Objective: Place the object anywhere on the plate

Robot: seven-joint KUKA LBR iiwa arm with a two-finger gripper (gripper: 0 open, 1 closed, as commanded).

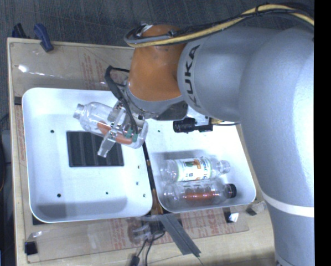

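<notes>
A clear plastic bottle (92, 117) with an orange-red patch near its base lies tilted in the air over the left bin, cap end pointing up-left. My gripper (117, 131) is shut on the bottle's lower end, and one metal finger (107, 146) shows below it. Beneath them, a dark ribbed rectangular plate (87, 153) lies flat on the floor of the left bin (41, 148). The bottle hangs over the plate's upper right corner. The arm's orange band and grey body hide the bench to the right.
The right bin (244, 170) holds two clear bottles lying side by side: one with a white and green label (192, 169), one with a reddish label (198, 193). A blue clamp (42, 36) sits at the bench's far left corner. Cables hang at the front edge (149, 234).
</notes>
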